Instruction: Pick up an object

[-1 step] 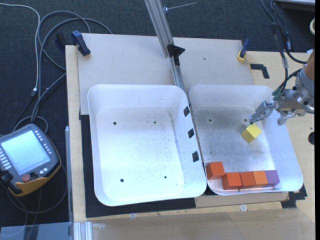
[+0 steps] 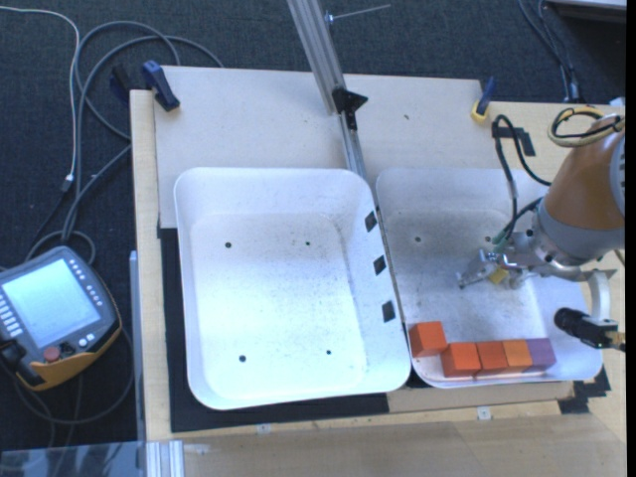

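Several blocks lie in a row along the near edge of the right bin (image 2: 437, 217): an orange block (image 2: 428, 338) at the left, a red-orange block (image 2: 461, 358), two more orange ones (image 2: 504, 354), and a purple block (image 2: 541, 352) at the right end. My gripper (image 2: 489, 269) hangs over the middle of the right bin, above and behind the row, with something small and yellowish near its fingertips. The arm's orange band (image 2: 584, 187) rises to its right.
The left bin (image 2: 199, 197) stands beside the right one. A metal pole (image 2: 318, 38) slants down between the bins from the back. Blue clamps (image 2: 159, 82) hold the board's corners. A teach pendant (image 2: 50, 311) lies off the bench at left.
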Tool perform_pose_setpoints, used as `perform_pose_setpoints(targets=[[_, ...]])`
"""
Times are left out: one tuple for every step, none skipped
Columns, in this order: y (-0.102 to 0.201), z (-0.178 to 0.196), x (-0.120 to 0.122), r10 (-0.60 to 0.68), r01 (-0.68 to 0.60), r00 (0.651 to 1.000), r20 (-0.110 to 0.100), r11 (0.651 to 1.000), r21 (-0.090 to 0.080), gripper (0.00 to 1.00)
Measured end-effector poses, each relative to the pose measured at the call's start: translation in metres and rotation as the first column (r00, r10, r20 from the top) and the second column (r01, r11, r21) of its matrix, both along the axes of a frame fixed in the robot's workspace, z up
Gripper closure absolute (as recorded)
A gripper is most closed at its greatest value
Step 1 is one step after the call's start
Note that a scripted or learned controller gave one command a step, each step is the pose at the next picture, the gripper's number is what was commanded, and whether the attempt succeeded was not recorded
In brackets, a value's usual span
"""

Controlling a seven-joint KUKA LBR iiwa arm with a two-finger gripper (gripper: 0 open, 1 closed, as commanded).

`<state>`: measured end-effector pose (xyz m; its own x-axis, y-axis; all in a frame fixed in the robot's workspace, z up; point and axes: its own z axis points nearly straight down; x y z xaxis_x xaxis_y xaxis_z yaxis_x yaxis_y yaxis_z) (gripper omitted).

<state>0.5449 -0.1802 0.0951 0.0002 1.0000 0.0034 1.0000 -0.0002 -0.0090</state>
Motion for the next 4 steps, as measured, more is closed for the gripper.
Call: perform_pose_setpoints(targets=[[-0.017,0.004,-0.037,-0.002,0.002,1.000,0.005,1.000,-0.001,0.00],[-0.008,0.006,0.064,0.006,-0.006,1.000,0.017,1.000,-0.006,0.00],[-0.016,0.006,0.110,0.004,-0.004,1.000,0.015,1.000,-0.005,0.00],[0.008,0.005,0.063,0.000,0.000,1.000,0.005,1.000,-0.001,0.00]])
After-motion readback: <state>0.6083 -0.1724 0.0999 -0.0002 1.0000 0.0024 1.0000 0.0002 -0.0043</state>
